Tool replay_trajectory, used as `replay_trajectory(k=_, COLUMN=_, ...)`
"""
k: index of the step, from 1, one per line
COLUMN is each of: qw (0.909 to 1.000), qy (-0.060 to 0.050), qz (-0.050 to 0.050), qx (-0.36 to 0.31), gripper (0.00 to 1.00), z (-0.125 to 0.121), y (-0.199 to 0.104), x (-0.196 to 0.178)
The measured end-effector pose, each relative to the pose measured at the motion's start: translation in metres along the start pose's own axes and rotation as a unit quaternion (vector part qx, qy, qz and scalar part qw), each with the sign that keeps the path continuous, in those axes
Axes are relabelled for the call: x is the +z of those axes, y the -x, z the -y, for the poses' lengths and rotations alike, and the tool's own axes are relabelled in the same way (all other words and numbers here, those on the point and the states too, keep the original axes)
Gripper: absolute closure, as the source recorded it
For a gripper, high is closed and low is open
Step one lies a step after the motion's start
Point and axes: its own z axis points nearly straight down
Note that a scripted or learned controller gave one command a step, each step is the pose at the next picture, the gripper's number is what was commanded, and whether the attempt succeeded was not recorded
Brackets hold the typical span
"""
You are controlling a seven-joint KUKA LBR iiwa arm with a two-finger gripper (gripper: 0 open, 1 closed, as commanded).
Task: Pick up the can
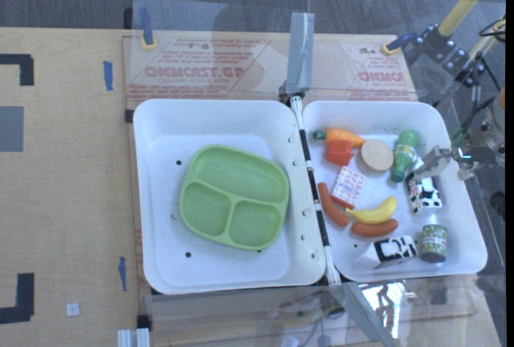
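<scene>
The can [434, 242] stands in the right bin [470, 257], near its front right corner, just beside a black-and-white toy [395, 249] on its left. Its round top faces up toward the camera, so its long axis runs roughly vertical; it appears upright, perhaps leaning slightly. The label is greenish and mottled; no text can be read.

The end effector [423, 169] is over the same bin, further back, close to a green bottle [404, 153] and a black-and-white cow-patterned block [425, 196]. Its two fingers stand apart, with nothing seen between them. It is clear of the can.

Judgement: the step in hand is the approach; the grasp is not yet made. The next move calls for travel toward the front of the bin, past the cow-patterned block, to centre over the can, then a descent with the fingers straddling its sides. The neighbouring toy leaves little room on the left, so the fingers are better placed front and back of the can.
</scene>
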Motion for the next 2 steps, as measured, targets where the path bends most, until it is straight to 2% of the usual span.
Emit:
replay_trajectory(k=1, qw=0.9968, qy=0.002, qz=0.001, qx=0.08, gripper=0.0, z=-0.016, y=0.021, x=0.011)
replay_trajectory(k=2, qw=0.9912, qy=0.002, qz=-0.003, qx=0.132, gripper=0.0, z=0.042, y=-0.004, x=0.12)
